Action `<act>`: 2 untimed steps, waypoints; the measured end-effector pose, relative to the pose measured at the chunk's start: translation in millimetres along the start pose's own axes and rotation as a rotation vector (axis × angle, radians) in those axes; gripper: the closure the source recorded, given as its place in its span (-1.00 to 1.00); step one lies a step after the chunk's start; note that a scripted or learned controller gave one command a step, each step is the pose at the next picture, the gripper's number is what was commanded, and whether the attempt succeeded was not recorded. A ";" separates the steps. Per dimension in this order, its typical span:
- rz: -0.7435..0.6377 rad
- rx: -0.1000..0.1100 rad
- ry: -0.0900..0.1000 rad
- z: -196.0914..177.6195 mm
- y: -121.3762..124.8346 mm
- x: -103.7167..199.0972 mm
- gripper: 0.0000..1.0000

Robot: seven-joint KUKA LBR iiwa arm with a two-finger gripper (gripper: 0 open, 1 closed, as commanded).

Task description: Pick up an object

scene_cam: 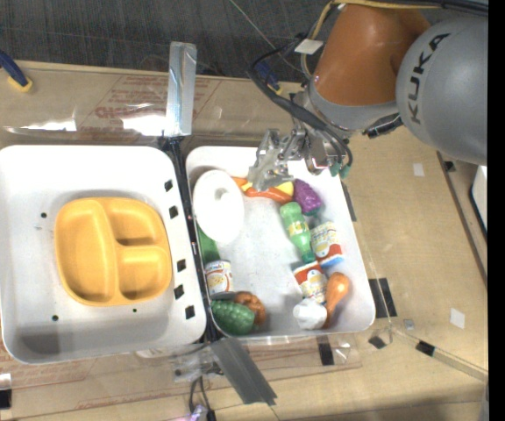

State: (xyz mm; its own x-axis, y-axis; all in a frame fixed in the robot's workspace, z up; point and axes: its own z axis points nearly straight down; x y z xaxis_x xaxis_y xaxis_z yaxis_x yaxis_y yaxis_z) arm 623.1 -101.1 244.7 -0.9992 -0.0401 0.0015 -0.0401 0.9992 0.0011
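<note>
The glossy yellow plastic divided tray (112,251) lies in a smooth white plastic bin (24,323); the bench (428,261) looks like matt pale wood.

**Bright Toys Against White Bins**

Two white bins (11,261) sit on a tan bench (428,261). The left bin holds a yellow divided tray (112,248). In the right bin lie a white disc (217,204), an orange carrot-like piece (274,189), a purple item (307,196), a green bottle (296,231), a white, red and blue labelled pot (324,238), a small can with an orange and white label (218,277), a dark green knobbly toy (233,316) and an orange toy (336,289). The grey arm (445,86) wears an orange band (362,51) above its metallic silver gripper (268,169).
</note>
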 end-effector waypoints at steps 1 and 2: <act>-0.035 0.004 -0.008 -62.6 -33.0 -31.4 1.00; -0.152 0.006 -0.008 -96.3 -113.1 -29.2 1.00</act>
State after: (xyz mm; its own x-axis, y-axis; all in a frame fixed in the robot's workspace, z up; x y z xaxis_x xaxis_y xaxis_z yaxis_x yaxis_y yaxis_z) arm 657.0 -213.0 340.8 -0.9817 -0.1905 -0.0057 -0.1905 0.9817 -0.0055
